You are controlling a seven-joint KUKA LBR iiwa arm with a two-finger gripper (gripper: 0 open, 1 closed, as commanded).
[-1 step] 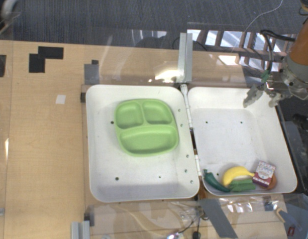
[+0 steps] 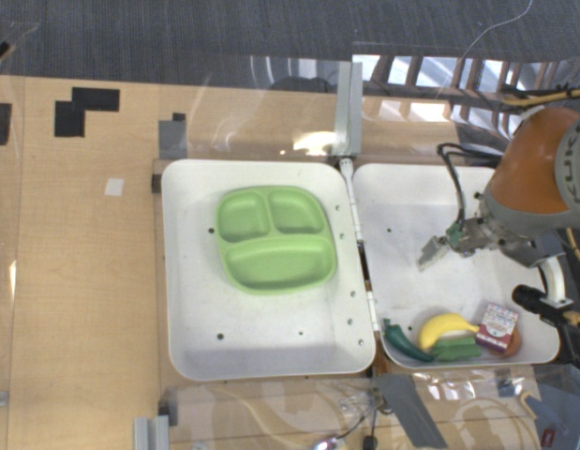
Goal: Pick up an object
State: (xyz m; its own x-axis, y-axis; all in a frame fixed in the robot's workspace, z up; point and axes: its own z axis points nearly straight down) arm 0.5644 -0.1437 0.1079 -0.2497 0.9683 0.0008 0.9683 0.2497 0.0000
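Jaws (image 2: 435, 248): spread, empty, above right bin (image 2: 402, 204) | Risk: banana (image 2: 446, 327), green item (image 2: 455, 349), carton (image 2: 498, 326) crowded at corner; grasp may slip.

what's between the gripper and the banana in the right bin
Nothing: in the camera view the stretch from the gripper down to the banana is bare white floor of the right bin.

lime green divided plate (image 2: 275, 239) in white left bin (image 2: 191, 345). white right bin (image 2: 402, 204) has yellow banana (image 2: 446, 327), dark green vegetable (image 2: 458, 350), red and white small carton (image 2: 498, 326). arm (image 2: 542, 172) grey with orange band. desk (image 2: 74, 270) light wood with black squares (image 2: 83, 109).
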